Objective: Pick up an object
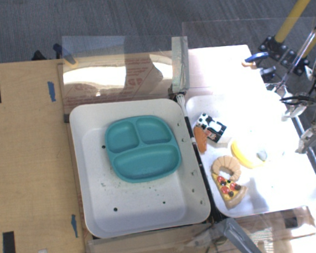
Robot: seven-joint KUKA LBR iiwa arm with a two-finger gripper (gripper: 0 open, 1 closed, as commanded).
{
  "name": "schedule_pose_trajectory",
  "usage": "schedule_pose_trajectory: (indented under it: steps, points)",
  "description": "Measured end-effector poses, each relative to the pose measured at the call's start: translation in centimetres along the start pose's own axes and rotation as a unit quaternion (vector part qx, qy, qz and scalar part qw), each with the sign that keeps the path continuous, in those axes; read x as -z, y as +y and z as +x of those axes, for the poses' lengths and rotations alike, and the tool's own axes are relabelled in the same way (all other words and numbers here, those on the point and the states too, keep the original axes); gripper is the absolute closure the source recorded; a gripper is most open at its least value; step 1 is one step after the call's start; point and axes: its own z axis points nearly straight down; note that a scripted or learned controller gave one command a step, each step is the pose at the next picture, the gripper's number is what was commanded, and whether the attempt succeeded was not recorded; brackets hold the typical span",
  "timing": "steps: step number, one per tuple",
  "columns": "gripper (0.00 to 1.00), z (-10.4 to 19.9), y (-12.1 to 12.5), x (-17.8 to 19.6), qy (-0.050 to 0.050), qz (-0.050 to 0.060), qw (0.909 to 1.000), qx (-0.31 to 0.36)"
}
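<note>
The right white bin (281,192) holds several small toys near its left wall. A black-and-white block-like toy (211,128) lies at the top, and an orange sausage-shaped piece (201,140) rests just left of it against the wall. Lower down, a yellow banana (243,155) curves beside a small grey item (262,155). A tan ring-shaped toy (226,166) touches a pizza slice toy (231,189) below it.
A teal divided plate (142,148) sits in the left bin (99,212). Clear plastic walls (120,77) rise behind both bins. A yellow pole with black clamps (281,50) and cables (306,103) stands along the right bin's far side. Brown board (22,164) lies to the left.
</note>
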Motion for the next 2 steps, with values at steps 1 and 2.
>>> schedule_pose_trajectory:
  steps: [1, 2]
  points:
    - [0.00, 0.2, 1.9, -17.4, 0.000, 0.000, 0.9862, -0.166]
    - [1.00, -0.1, 1.9, -16.2, -0.004, 0.001, 0.9864, -0.164]
